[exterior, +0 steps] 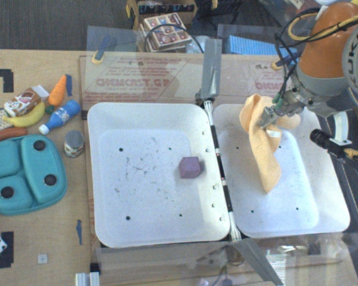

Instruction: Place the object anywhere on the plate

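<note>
Two white bins: the left bin contains one purple block. Over the right bin, one gripper is clamped on one yellow cloth, which hangs from its fingers, lower end touching the bin floor.

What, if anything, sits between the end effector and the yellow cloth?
Nothing visible does. The end effector is right at the upper part of the yellow cloth in the right bin. The purple block sits apart, in the left bin.

Purple block alone — left bin otherwise open.
</note>
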`<act>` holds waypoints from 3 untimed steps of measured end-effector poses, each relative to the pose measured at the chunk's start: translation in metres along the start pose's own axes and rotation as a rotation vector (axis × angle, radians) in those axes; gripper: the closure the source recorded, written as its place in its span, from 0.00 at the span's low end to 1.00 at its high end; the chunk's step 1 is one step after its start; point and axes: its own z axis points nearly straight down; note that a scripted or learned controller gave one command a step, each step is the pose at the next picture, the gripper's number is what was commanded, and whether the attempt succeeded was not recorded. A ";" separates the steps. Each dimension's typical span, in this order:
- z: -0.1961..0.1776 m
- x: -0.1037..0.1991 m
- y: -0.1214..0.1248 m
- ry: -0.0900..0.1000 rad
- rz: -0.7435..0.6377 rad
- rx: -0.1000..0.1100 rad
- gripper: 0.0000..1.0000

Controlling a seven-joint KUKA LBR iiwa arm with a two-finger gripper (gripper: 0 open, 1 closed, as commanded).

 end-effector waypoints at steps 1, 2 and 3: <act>0.000 0.000 0.000 0.000 0.000 0.000 0.00; -0.009 -0.001 0.001 -0.002 0.000 -0.002 1.00; -0.099 -0.090 -0.016 0.002 0.000 0.002 1.00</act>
